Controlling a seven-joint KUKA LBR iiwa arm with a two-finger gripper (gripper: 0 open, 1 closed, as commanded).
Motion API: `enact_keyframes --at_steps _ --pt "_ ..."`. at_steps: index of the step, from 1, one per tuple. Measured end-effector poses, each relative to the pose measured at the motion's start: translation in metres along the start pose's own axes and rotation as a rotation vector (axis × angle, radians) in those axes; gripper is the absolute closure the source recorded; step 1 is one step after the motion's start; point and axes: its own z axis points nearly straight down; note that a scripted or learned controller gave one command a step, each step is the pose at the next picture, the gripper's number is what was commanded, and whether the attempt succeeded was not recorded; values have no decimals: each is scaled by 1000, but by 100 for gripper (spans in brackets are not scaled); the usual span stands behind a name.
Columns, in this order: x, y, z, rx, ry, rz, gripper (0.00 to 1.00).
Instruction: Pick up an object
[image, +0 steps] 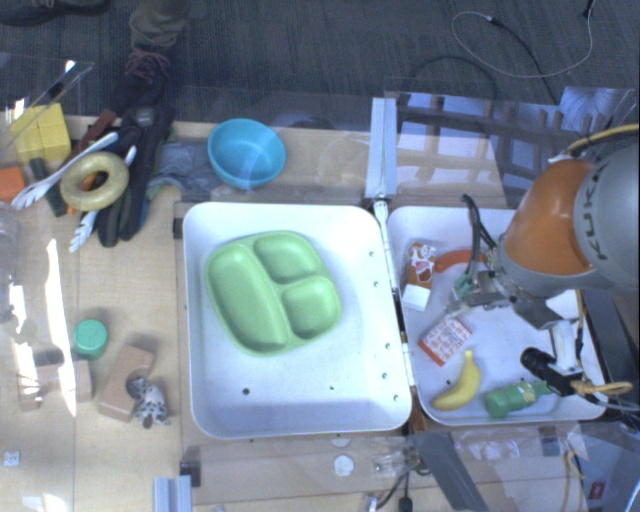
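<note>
The right bin (400, 225) holds several objects. A small brown and white carton (420, 266) stands at its back left, with an orange item (452, 260) beside it. A red and white packet (445, 340) lies in the middle, a yellow banana (458, 384) lies near the front edge, and a green bottle (514, 398) rests on its side to the right of the banana. My gripper (476, 290) reaches low over the middle of this bin, just right of the carton and above the packet. The grey wrist and orange band (548, 235) cover much of it.
In the left bin (300, 400) lies a green divided plate (272, 290). A blue bowl (246, 153) sits on the bench behind that bin. A yellow ring (95, 180), a green lid (90, 338) and a wooden block (125, 380) lie on the bench at far left.
</note>
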Motion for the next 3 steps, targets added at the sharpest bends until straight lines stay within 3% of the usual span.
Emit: enact_keyframes --at_steps 1,2,3 --pt "0 0 0 0 0 0 0" --pt "10 -30 12 7 5 -11 0" --pt "12 -26 0 -1 6 -15 100"
